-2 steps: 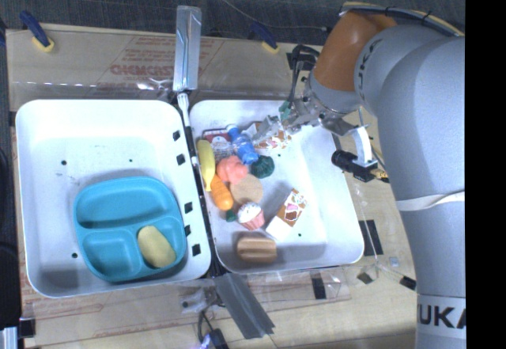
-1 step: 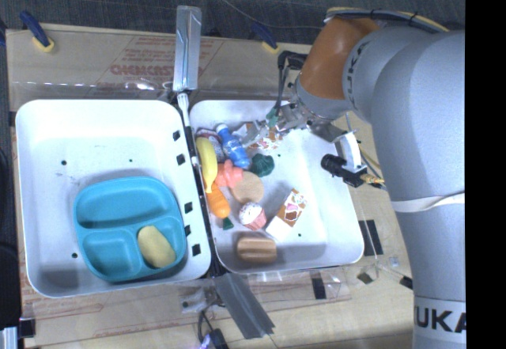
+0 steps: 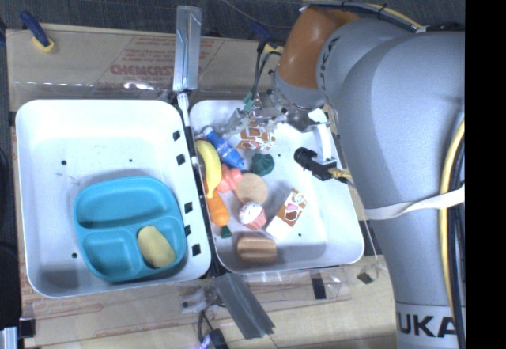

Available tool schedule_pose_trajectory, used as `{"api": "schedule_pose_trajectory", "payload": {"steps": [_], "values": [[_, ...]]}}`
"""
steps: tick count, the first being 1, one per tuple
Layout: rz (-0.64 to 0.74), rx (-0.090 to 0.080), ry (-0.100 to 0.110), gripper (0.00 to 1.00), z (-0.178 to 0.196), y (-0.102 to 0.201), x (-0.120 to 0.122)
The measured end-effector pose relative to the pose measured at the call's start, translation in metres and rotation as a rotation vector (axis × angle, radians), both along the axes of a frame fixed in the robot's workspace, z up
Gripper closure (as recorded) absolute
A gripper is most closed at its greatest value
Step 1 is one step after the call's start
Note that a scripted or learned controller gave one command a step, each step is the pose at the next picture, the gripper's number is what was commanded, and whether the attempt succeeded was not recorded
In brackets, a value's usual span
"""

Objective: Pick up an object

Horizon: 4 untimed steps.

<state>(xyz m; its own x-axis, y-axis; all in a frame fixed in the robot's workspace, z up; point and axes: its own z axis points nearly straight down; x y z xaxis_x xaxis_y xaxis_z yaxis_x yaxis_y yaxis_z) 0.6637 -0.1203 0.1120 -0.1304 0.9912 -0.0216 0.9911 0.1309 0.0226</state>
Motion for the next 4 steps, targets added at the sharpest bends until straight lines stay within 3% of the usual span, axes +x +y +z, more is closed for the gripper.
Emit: {"api": "schedule_pose_trajectory", "payload": {"steps": [1,2,3,4], "values": [[-0.013,0.02,0.002,0.0,-0.003,-0.016,0.001],[-0.025,0.019,-0.003,0.0,-0.003,-0.034,-0.003],[-0.018,0.018,-0.01,1.0,0.012,-0.032,0.0],[-0.018,0.018,-0.01,0.0,0.012,-0.032,0.0]]}}
